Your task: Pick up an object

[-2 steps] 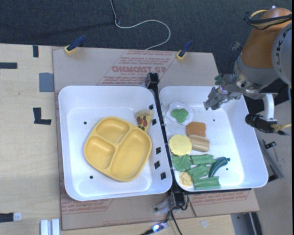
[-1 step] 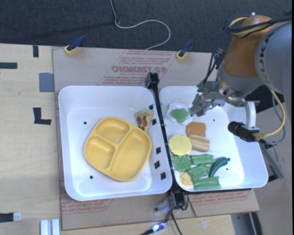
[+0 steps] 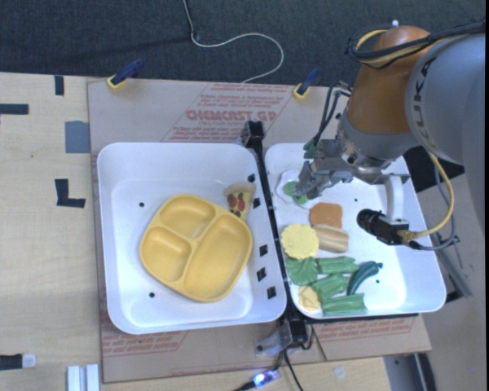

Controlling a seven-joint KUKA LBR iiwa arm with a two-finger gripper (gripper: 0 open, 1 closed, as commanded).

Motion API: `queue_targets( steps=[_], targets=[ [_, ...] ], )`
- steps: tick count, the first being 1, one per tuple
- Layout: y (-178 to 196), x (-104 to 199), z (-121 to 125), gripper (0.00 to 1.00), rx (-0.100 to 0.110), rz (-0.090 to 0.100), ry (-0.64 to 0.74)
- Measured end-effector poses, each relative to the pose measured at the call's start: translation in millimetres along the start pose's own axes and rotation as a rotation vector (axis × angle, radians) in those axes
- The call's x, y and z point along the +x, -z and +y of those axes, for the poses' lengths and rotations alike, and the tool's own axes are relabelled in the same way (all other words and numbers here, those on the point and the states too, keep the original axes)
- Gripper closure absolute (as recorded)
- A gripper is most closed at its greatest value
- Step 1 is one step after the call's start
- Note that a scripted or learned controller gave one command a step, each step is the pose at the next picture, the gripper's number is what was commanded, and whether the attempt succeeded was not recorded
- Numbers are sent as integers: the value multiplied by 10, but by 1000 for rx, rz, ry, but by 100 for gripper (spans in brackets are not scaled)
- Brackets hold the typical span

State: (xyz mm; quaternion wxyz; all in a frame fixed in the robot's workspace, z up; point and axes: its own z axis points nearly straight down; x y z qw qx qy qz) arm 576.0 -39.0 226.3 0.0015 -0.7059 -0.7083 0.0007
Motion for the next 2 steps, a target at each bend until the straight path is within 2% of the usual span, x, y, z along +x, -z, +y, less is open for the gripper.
queue_targets(
  steps=[1, 2],
  targets=[
    [74, 411, -130, 100, 0, 0, 1],
    [-113, 422, -60, 100, 0, -2, -2]
  ],
)
